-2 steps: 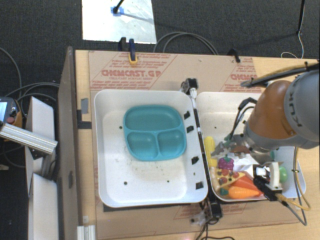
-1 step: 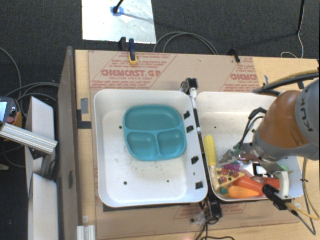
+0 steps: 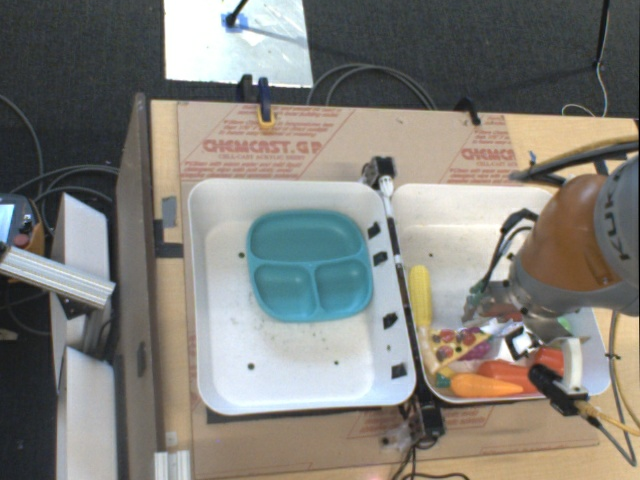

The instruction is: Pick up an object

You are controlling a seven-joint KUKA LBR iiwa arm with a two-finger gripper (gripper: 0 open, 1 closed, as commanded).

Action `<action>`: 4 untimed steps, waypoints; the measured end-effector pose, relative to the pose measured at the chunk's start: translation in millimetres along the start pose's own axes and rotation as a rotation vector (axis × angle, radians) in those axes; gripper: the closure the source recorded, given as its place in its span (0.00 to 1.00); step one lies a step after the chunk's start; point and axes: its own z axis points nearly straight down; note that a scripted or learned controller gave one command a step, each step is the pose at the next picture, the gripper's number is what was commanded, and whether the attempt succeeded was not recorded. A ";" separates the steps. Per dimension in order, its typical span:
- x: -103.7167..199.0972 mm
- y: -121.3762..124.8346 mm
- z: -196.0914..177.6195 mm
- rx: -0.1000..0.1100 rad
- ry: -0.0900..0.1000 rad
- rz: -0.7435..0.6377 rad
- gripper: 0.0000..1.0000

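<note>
Grey rounded arm link [image 3: 622, 230], broad orange band [image 3: 566, 236] wrapped above the wrist, black cables [image 3: 503, 246] looped along its side, gripper [image 3: 520, 340] built from dark and silver parts, white block with black tip [image 3: 560, 368] fitted alongside

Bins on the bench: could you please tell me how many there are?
2. The left bin holds a teal tray; the right bin holds corn, a carrot and other items, some possibly hidden under the arm.
</note>
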 end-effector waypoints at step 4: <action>-17.1 37.9 -25.4 0.017 0.006 -0.007 0.00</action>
